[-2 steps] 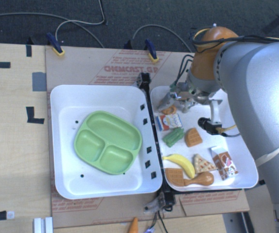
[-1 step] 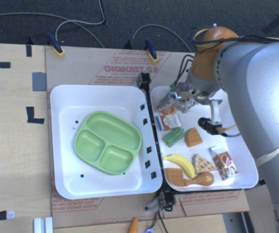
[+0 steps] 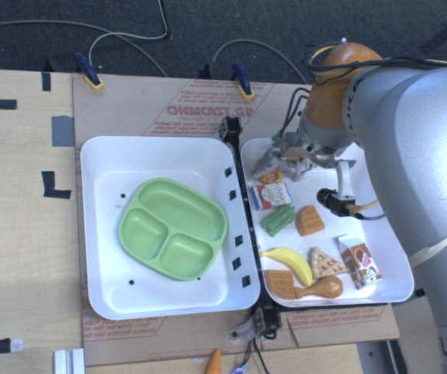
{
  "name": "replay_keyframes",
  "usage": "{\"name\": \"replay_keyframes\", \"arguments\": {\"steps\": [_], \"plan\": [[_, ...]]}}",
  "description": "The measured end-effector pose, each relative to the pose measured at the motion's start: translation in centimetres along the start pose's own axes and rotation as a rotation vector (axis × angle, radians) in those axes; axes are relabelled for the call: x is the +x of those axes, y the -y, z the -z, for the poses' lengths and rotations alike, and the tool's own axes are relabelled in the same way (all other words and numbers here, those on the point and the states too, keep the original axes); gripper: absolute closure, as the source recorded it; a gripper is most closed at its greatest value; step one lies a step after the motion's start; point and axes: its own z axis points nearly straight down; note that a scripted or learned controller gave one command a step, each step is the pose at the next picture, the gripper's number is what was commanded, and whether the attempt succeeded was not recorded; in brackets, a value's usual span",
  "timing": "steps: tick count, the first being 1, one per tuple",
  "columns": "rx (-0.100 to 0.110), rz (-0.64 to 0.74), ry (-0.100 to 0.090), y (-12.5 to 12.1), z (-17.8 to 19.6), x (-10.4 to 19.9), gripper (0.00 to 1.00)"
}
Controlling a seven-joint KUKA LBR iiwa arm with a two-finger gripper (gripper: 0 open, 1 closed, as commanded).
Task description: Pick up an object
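1. Left bin (image 3: 99,209): shallow, white. It holds one green divided plate (image 3: 173,228) with three compartments, lying flat near the middle, tilted against the bin's edges.
2. Right bin (image 3: 399,275): shallow, white, touching the left bin along a black divider. Contents:
   - small printed packet (image 3: 272,195), near the divider, upper part;
   - green vegetable piece (image 3: 279,220), just below the packet;
   - orange-brown bread-like piece (image 3: 310,220), beside the green piece;
   - banana (image 3: 290,261), lower part;
   - waffle (image 3: 279,284), touching the banana's underside;
   - drumstick (image 3: 322,288), along the lower wall;
   - pizza slice (image 3: 325,263), just above the drumstick;
   - brown carton (image 3: 360,263), lower right.
3. Gripper (image 3: 279,160): low over the right bin's upper left corner, just above the packet. Whether it is apart or together cannot be told.
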Motion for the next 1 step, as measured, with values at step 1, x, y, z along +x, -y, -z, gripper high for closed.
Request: {"name": "replay_keyframes", "arguments": {"steps": [1], "plan": [[0.0, 0.0, 0.0, 0.01, -0.01, 0.18, 0.0]]}}
